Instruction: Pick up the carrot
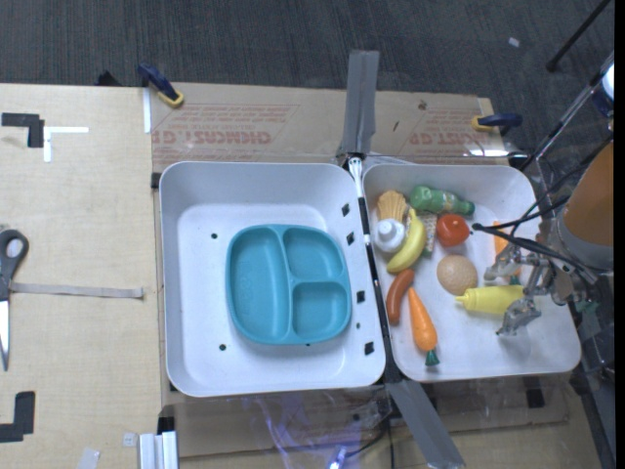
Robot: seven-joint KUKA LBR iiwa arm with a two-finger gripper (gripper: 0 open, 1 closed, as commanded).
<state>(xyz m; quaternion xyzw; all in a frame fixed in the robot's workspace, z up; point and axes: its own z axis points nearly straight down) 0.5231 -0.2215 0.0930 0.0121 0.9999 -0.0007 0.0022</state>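
Carrot (pixel 421 323) lay lengthwise toward the bin's near edge, left of the gripper (pixel 518 311), whose jaws hung parted, empty.

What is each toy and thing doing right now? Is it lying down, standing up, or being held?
carrot: lying flat in the right bin, not held.
sausage: lying beside the carrot.
banana: lying flat.
tomato: resting, loose.
egg: resting, loose.
yellow squeeze bottle: lying on its side.
blue plate: flat in the left bin.
gripper: by the yellow squeeze bottle, away from the carrot.
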